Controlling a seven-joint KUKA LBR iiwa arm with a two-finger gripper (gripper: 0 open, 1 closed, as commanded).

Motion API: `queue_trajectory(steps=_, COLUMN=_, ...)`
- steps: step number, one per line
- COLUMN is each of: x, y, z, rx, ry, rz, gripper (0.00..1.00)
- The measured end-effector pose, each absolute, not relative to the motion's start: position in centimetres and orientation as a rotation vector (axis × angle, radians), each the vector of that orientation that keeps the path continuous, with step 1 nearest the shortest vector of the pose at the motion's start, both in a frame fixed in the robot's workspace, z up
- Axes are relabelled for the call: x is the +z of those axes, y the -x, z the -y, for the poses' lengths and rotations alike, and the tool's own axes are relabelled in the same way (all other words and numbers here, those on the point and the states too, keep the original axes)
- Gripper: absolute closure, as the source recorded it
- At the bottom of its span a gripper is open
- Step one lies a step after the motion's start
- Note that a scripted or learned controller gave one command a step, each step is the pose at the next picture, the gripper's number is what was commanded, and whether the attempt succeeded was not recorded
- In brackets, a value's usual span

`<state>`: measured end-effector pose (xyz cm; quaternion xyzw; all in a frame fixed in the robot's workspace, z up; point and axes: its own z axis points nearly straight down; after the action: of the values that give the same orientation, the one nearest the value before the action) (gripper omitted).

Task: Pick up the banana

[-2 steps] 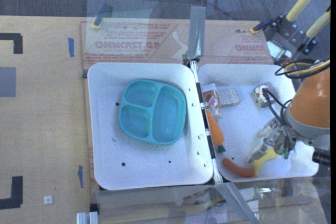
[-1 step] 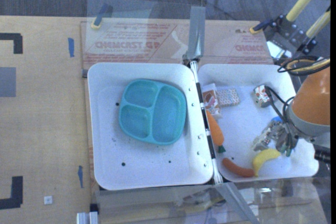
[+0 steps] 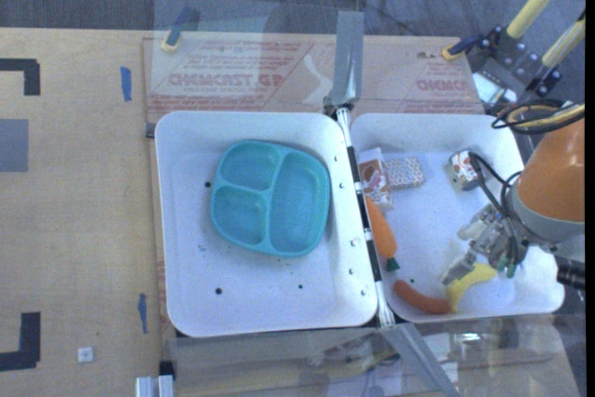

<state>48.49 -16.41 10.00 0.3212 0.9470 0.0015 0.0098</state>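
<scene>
The banana (image 3: 468,284) lies on the floor of the right bin (image 3: 437,130), toward its five o'clock corner, with one end just beside a sausage (image 3: 420,297) at its eight o'clock. The claw (image 3: 483,248) hangs directly above the banana; whether it is spread or closed cannot be told. I judge the lift not yet done.

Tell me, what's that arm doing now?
Two-finger gripper low over yellow banana, grasp unclear. Orange sausage-shaped toy touching banana's near end.
</scene>
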Motion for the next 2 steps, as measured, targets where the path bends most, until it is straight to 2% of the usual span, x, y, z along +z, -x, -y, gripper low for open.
queue_trajectory(steps=1, x=8.9, y=-48.3, z=16.3, rx=0.002, ry=-0.786, rz=-3.033, gripper=0.0)
queue_trajectory(steps=2, x=8.8, y=-48.3, z=20.2, rx=0.004, ry=-0.91, rz=-2.995, gripper=0.0)
